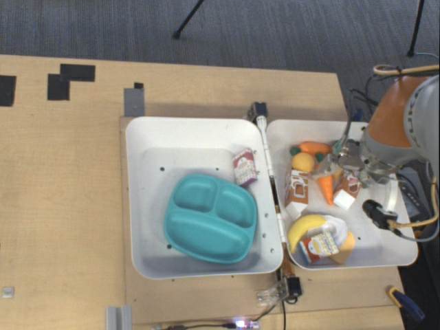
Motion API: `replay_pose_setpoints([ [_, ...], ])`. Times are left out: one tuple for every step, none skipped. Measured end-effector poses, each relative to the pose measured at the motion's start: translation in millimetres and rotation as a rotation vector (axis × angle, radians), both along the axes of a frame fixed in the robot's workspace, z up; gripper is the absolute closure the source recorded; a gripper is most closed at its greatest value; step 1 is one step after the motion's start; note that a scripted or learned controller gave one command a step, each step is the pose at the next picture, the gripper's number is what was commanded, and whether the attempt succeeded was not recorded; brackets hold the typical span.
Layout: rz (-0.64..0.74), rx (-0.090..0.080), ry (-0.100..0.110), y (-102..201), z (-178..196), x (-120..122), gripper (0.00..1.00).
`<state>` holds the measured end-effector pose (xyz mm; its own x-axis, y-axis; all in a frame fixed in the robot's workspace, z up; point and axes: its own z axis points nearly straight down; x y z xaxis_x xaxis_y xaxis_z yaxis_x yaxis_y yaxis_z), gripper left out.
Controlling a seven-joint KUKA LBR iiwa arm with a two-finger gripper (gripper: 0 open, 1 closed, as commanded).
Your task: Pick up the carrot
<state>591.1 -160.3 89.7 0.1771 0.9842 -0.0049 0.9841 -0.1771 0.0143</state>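
Note:
An orange carrot [315, 147] with a green end lies at the back of the right bin [402, 253], pointing left-right. A second orange, cone-shaped piece [326, 188] lies just in front of it, point toward the front. My gripper [338, 163] hangs low over the right bin between these two, right above the wide end of the cone-shaped piece. The grey wrist and orange band [392, 119] reach in from the right and hide the bin's back right part.
A yellow lemon [302, 161], a brown-and-white carton [297, 188], a white block [344, 199], a banana [306, 227] and a red-labelled cup [320, 245] crowd the right bin. The left bin [148, 143] holds a teal divided plate [212, 216] and a small carton [244, 168].

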Motion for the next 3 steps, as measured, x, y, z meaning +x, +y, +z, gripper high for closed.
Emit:
replay_pose_setpoints([
  [-0.208, 0.009, 0.010, 32, -5, -2, 0.00],
  [-0.594, 0.012, 0.011, 60, -5, 18, 0.00],
  [-0.585, 0.012, 0.006, 60, 8, 20, 1.00],
])
